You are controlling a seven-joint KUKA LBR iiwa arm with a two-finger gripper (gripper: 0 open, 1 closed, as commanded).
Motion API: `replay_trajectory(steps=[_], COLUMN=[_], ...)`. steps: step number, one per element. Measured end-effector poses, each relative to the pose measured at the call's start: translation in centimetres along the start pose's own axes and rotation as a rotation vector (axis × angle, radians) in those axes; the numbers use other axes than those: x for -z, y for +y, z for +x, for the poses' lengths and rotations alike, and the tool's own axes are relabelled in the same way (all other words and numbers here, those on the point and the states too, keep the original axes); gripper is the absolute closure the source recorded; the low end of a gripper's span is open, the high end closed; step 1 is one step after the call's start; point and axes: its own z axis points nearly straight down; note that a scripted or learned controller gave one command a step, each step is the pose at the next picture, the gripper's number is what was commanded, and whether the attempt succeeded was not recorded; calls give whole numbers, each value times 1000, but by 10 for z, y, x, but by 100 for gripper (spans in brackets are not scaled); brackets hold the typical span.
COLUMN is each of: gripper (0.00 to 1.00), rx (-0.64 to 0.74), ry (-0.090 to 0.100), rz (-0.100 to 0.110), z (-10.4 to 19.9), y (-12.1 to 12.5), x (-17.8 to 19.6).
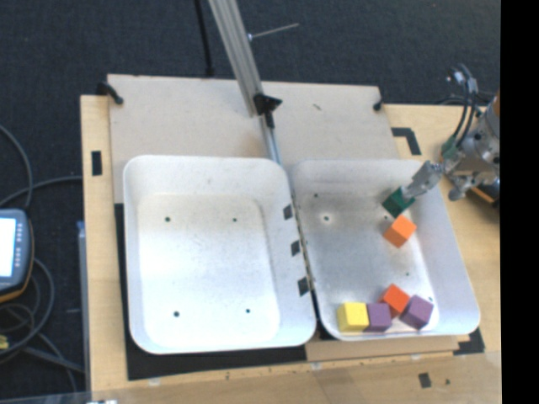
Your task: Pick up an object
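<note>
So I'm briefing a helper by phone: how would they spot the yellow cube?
Look in the right bin, along its near edge, where four cubes cluster. The yellow cube is leftmost, touching a purple cube, and the only yellow one.

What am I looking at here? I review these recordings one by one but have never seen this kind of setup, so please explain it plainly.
This is a single camera fixed above a workbench, looking down at a slant. On the bench sit two shallow white trays: the left bin and the right bin. A robot arm reaches in from the right; its job is to pick up an object. Its gripper, dark green at the tip, hangs over the right bin's upper part, just above an orange block. I cannot tell whether it is touching or holding anything. Along the right bin's near edge lie a yellow block, two purple blocks and another orange one. The metal pole at the top is part of the rig.
</note>
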Motion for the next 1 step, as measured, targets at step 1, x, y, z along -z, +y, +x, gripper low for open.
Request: replay_trajectory(steps=[1], gripper=[0], rx=[-3], ry=[-6], rz=[-3], z=[-11], y=[17], x=[-164])
